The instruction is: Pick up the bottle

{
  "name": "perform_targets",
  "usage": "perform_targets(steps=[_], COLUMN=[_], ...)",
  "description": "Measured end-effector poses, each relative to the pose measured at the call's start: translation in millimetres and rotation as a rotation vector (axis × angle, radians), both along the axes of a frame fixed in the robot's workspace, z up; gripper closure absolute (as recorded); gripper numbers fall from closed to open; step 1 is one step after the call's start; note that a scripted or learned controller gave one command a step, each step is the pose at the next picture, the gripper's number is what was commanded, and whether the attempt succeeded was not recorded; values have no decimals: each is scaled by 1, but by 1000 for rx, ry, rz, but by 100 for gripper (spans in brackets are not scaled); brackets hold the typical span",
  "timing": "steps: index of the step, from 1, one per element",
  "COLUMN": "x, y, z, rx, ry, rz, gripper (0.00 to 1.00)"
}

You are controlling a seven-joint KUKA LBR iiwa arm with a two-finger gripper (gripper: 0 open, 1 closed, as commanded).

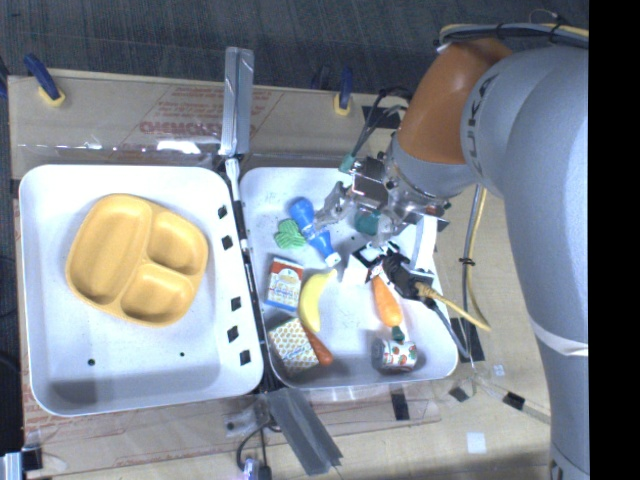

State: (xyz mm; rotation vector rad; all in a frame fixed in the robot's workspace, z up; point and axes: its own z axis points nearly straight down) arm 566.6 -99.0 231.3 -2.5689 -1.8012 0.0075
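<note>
Claw (pixel 362 230) hovers, grip state unclear, just right of the slanting blue plastic bottle (pixel 308 221), its cap end pointing toward the claw.

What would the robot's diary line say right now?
gripper: over right bin | blue bottle: lying beside it, not held | yellow tray: left bin

Two shallow white bins (pixel 40 368) sit side by side. One yellow sectioned tray (pixel 135 258), one blue bottle (pixel 310 226), one banana (pixel 314 300), two carrots (pixel 386 303), one small carton (pixel 284 285), one green toy (pixel 290 234), one patterned can (pixel 396 354).
</note>
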Motion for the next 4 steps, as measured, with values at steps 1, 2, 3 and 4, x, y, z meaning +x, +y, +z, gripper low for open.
perform_targets(steps=[1,2,3,4], x=[51,59,59,55], y=[-5,-19,-17,55], z=[-108,-140,-130,35], rx=[0,2,4,-1], ry=[2,1,5,0], rz=[60,-46,-39,-367], gripper=[0,0,100,100])
